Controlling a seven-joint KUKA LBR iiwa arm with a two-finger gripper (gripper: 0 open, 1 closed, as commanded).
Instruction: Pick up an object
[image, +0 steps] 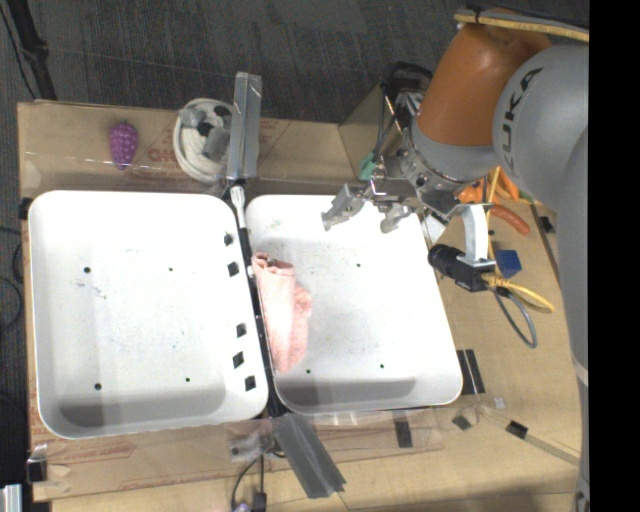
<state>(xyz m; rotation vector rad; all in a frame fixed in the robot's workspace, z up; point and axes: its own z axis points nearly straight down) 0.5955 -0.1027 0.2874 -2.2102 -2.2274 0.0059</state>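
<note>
Crumpled pink cloth (281, 311) lies in the right shallow white bin (400, 330), against its left wall beside the divider. Two-finger gripper (368, 210) hangs over that bin's far edge, well apart from the cloth, fingers spread and holding nothing.

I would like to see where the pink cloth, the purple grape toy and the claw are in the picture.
pink cloth (282, 315): camera view, middle of the crumpled fabric.
purple grape toy (123, 144): camera view, centre of the bunch.
claw (367, 211): camera view, midway between its two fingertips.
</note>
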